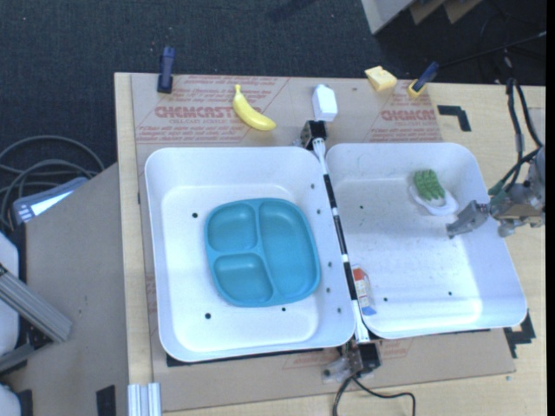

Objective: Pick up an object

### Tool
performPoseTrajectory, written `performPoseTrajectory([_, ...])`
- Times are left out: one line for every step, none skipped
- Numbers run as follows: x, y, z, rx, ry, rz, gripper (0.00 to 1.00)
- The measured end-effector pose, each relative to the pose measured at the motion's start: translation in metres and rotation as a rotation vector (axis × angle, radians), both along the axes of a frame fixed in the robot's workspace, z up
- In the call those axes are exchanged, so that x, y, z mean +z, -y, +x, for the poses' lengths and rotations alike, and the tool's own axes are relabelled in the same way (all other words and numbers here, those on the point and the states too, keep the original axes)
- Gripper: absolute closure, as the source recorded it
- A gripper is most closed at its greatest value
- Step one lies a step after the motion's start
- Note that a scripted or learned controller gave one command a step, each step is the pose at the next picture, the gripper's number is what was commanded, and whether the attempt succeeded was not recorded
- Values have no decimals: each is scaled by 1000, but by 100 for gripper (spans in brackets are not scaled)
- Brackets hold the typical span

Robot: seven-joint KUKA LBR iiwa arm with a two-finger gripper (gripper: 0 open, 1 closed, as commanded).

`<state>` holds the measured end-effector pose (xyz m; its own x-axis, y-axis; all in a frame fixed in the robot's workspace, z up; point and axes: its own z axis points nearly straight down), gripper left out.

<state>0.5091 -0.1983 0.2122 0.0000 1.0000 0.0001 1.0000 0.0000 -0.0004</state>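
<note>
The claw is positioned over the right bin, near a green brush; its state cannot be determined.

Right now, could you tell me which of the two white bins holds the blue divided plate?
The left bin; the blue plate lies in it, while the right bin holds a green object.

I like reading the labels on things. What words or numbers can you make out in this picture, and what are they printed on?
"CHEMCAST": red print on the brown sheet behind the left bin.
"CHEMCAST" again, partly covered, behind the right bin.
The smaller red lines around both are too blurred to read.
The small red and white item between the bins has no readable print.
</note>
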Motion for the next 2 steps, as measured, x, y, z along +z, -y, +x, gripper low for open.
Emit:
performPoseTrajectory([-57,-6,58,1,1,-1,0])
performPoseTrajectory([-86,25,110,1,2,-1,0])
